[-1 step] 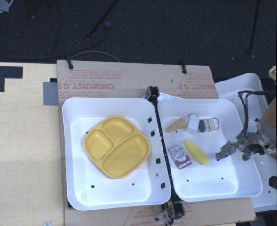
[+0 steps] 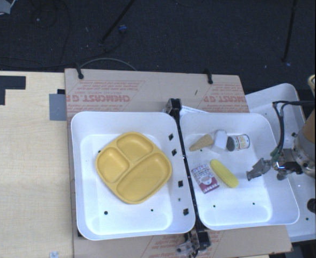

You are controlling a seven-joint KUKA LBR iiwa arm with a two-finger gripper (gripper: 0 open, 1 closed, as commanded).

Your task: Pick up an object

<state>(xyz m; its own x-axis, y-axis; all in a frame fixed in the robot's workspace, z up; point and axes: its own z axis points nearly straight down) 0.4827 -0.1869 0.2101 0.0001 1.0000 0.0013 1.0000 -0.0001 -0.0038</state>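
Corn (image 2: pixel 223 173), a small yellow cob, is one of the things to pick, and it lies slantwise on the floor of the bin (image 2: pixel 244 222) on the view's right, toward the near half. Just beside it, on the side away from me, a red and white packet (image 2: pixel 205 177) lies flat; I cannot tell whether the two touch. My end effector (image 2: pixel 257 170) sits low over the same bin, close to its right wall and near the corn but apart from it. It holds nothing that I can see, and whether it is wide or narrow I cannot tell. A black cable (image 2: pixel 279 128) loops up along my wrist.

Further back in that bin stand three more things in a row: a tan wedge (image 2: pixel 201 142), a white block (image 2: pixel 221 140) touching it, and a small can (image 2: pixel 238 142) on its side next to the block.

The other bin (image 2: pixel 93 219) carries a yellow tray (image 2: pixel 134 167) with three compartments, turned at an angle. Both bins rest on a sheet of printed cardboard (image 2: pixel 147 93), with the pale wooden worktop (image 2: pixel 23 171) alongside. Beyond the cardboard is dark floor (image 2: pixel 147 26) crossed by cables
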